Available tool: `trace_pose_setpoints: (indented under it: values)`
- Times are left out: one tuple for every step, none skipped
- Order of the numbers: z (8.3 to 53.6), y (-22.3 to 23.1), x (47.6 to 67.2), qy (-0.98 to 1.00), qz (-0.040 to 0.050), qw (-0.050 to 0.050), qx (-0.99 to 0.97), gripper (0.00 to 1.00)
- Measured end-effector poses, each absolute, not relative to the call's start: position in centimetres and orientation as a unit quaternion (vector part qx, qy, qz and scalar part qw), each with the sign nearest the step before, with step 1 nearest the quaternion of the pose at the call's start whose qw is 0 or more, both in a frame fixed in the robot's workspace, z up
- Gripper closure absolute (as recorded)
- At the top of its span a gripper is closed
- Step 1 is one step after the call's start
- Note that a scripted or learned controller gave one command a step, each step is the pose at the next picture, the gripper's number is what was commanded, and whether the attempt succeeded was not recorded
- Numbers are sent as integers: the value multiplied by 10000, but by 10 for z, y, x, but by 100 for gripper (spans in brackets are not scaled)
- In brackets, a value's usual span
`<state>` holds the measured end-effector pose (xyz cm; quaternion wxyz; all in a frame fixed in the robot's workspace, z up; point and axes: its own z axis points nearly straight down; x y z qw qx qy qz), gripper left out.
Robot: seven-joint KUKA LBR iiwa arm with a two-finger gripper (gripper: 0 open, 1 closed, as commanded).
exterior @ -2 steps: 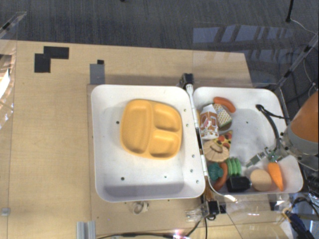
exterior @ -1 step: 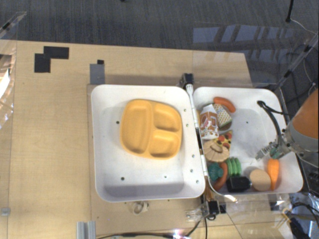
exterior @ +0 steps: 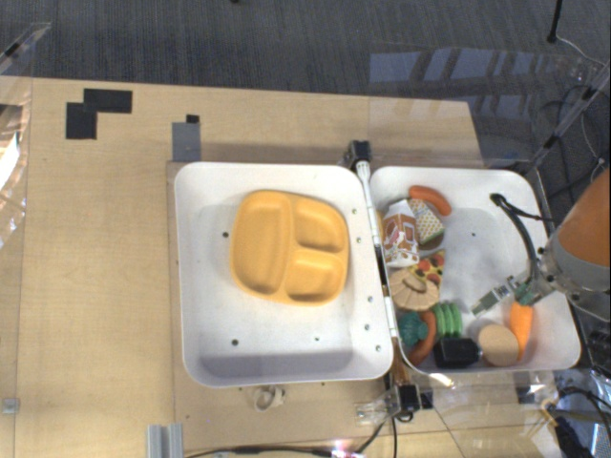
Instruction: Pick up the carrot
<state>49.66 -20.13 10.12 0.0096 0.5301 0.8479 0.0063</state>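
Wooden bench [exterior: 95, 284], two white bins side by side. Left bin [exterior: 210, 351] occupied by yellow divided tray [exterior: 289, 246]. Right bin [exterior: 554, 346] crowded with toy food; carrot [exterior: 521, 323] seen near right wall, beside beige bun [exterior: 499, 343]. Gripper [exterior: 523, 292] positioned just above carrot; finger state cannot be told.

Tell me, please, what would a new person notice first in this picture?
First, the big yellow divided tray lying alone in the left bin. Next, the pile of toy food crowded along the right bin's left and near side, with the orange carrot just below the gripper.
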Motion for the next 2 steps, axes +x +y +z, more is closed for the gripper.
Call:
trace_pose_setpoints:
  values:
    - [90,-192,498,7414,125,30,6709,0]
    - [90,-200,494,8566,64,58,5158,0]
